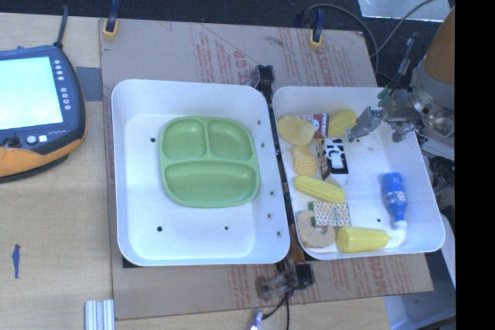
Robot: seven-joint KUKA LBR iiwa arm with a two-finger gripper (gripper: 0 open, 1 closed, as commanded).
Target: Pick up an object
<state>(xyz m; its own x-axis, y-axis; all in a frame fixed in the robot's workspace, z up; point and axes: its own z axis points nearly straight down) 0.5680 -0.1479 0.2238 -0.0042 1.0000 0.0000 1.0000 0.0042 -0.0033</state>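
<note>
The right bin (421, 166) holds several small items. Among them are a blue bottle (393, 195), a yellow corn cob (319, 188), a yellow cylinder (361, 239), a pale yellow chip-like piece (295, 130), a yellow lump (343, 120) and a black-and-white packet (335, 154). My gripper (377, 131) hangs over the bin's upper right part, just right of the yellow lump. Its fingers are spread open with nothing between them. The grey wrist and orange band reach in from the right edge.
The left bin (135, 228) carries a green divided plate (209, 161). A tablet-like pendant (35, 108) lies on the bench at far left. Clamps (110, 25) pin the cardboard at the back, and cables run near the arm.
</note>
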